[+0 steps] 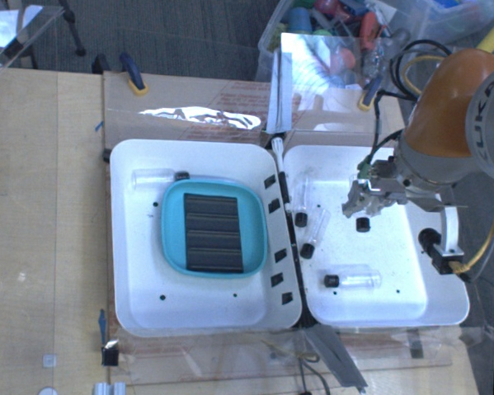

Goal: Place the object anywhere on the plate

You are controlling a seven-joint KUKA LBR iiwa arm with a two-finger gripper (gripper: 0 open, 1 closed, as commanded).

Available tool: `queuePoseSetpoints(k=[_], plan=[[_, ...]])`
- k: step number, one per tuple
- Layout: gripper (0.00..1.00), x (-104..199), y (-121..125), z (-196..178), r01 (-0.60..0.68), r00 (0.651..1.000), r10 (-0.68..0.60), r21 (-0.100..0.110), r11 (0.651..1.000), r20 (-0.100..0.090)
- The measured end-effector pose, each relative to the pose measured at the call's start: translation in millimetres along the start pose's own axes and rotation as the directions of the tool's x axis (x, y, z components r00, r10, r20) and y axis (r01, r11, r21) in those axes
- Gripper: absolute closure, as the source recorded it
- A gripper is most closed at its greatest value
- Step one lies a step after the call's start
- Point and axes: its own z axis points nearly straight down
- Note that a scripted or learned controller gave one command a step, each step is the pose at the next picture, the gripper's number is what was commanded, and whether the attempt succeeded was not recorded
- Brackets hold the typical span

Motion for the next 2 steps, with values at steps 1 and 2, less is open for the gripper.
queuePoseSetpoints(k=[1, 2], plan=[[0.0, 0, 0, 0, 0.0, 1.0, 0.0, 0.0, 1.0, 0.0], [0.0, -52, -8, -52, 0.036, 0.999, -0.036, -0.001, 0.999, 0.002]])
